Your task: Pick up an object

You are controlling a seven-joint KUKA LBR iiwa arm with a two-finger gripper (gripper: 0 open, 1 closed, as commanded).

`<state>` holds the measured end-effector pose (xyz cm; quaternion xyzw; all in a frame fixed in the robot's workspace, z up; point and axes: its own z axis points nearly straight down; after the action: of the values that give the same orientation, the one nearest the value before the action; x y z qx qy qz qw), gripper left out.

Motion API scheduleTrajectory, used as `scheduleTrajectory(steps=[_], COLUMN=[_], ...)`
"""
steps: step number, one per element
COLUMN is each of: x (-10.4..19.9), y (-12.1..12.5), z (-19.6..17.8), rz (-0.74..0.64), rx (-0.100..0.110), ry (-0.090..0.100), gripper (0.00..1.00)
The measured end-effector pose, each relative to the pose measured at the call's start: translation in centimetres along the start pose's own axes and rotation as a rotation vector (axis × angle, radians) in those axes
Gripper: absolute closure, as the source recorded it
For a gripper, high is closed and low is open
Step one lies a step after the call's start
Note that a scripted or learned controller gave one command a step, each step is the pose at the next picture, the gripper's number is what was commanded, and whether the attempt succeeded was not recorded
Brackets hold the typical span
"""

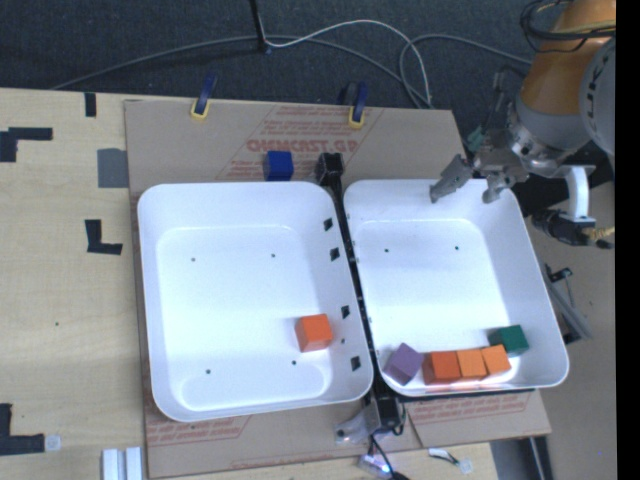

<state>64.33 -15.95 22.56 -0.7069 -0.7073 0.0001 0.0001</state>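
Over the right bin's point(520, 230) far rim, my claw point(467, 186) hangs open and empty, next dropping toward the purple block point(403, 362).

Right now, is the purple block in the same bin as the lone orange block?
No, the purple block sits in the right bin; the lone orange block is in the left bin.

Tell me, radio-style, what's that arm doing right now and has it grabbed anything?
Gripper open, nothing between fingers, over right bin's far rim. Purple, orange, green blocks along right bin's near wall; orange block in left bin. Nothing blocking.
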Motion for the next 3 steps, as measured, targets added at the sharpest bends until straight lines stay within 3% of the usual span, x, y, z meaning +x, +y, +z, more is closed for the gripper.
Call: scheduleTrajectory(steps=[2, 3], x=[-0.2, -0.1], y=[0.6, 0.6], z=[12.4, 13.8], rz=[0.0, 0.0], rx=[0.006, 0.001], ry=[0.001, 0.0], gripper=[0.0, 0.0])
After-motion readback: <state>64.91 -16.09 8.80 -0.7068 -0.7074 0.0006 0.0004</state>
